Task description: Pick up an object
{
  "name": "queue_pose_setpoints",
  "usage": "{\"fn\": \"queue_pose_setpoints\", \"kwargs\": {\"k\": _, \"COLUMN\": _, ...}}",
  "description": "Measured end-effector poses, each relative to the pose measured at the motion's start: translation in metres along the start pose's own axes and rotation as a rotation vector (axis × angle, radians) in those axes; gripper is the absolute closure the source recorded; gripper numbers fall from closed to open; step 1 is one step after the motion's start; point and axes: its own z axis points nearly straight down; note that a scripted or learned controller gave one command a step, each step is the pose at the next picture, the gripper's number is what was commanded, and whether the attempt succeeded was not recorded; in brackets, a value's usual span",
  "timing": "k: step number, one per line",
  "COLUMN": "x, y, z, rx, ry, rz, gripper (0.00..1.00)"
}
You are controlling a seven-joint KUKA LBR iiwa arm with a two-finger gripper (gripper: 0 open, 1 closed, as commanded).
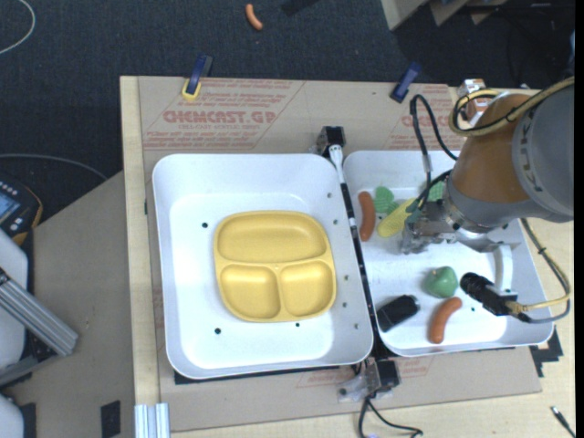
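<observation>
Camera view, looking down the slant: two white bins side by side on the desk [274, 108]. The left bin [182, 245] carries a yellow tray [274, 265] with three compartments. All the action is in the right bin [529, 331], so take that as the landmark.

The arm [497, 167] comes in over the bin's far right part, and the claw [422, 235] is down low near the bin's middle. How far it stands open I cannot tell; the wrist covers it, and nothing can be seen gripped in it.

Toys are scattered round the bin. A hot dog [366, 214] lies along the bin's left wall at the far end. Just beside it, toward the centre, sit a green piece [384, 196] and a yellow piece [396, 220], and the yellow one is right up against the claw, on its left. That looks like the likeliest target, though that's my call.

In the bin's near half: a green ball [442, 281] just nearward of the claw, a second hot dog [444, 319] by the near wall, a black block [398, 311] at the near left corner.

Handling, as a judgement: these look like light toy foods, probably smooth and prone to skid or roll. The yellow piece is slim, so pinch across its narrow width at mid-length. The ball would roll off a glancing touch.
</observation>
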Motion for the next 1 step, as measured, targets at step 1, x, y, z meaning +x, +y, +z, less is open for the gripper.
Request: {"fn": "queue_pose_setpoints", "kwargs": {"k": 1, "x": 0.0008, "y": 0.0073, "z": -0.0623, "rx": -0.007, "ry": -0.002, "rz": -0.002, "gripper": 1.00}}
